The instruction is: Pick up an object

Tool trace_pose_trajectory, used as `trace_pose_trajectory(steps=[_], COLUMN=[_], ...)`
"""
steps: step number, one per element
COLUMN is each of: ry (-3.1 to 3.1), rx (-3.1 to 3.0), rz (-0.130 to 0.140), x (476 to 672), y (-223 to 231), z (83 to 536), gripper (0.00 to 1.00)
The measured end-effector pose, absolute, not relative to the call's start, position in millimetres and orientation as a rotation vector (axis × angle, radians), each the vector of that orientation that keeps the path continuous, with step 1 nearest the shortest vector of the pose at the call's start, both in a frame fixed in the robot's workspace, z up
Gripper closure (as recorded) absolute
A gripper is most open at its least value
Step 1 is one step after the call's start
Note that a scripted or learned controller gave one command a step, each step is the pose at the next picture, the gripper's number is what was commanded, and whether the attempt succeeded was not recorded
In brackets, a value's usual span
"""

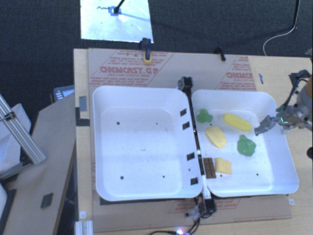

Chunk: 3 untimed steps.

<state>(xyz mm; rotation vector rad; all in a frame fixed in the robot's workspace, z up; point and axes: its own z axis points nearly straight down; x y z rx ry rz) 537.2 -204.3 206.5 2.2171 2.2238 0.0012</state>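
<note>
The gripper (266, 126) came in from the right, just above the right rim of the right bin (283, 180), and most of the arm behind it was cut off by the picture's edge. Only a small grey tip showed clearly, and whether the jaws were wide or narrow could not be told at that size and angle. Nothing could be seen between them.

Five things lay in the right bin. A yellow corn-like piece (237, 122) rested near the bin's far edge, closest to the gripper but apart from it. A small green leafy piece (204, 115) sat by the far left corner, close to the divider between the bins. A pale yellow rounded piece (216, 136) lay toward the middle, and a larger green leafy piece (246, 146) lay to its right, nearer the right rim. Near the bin's near left corner sat a yellow wedge (223, 166), with a brown block (209, 168) just beside it at the divider; whether the two touched was hard to judge, and the exact kind of each toy was too small to name.

The left bin (105, 180) showed its bare white floor with a few dark dots. Both bins sat on a printed board (127, 65) on the bench.
</note>
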Motion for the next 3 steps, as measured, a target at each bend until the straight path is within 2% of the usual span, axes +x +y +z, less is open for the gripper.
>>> trace_pose_trajectory(steps=[1,2,3], ry=[2.238,2.222,2.229], rx=[2.214,2.216,2.198], rz=[0.0,0.004,0.022], x=[518.0,520.4,558.6], y=[-105.1,-111.7,-4.0], z=[78.3,94.9,306.5], gripper=[0.0,1.0,1.0])
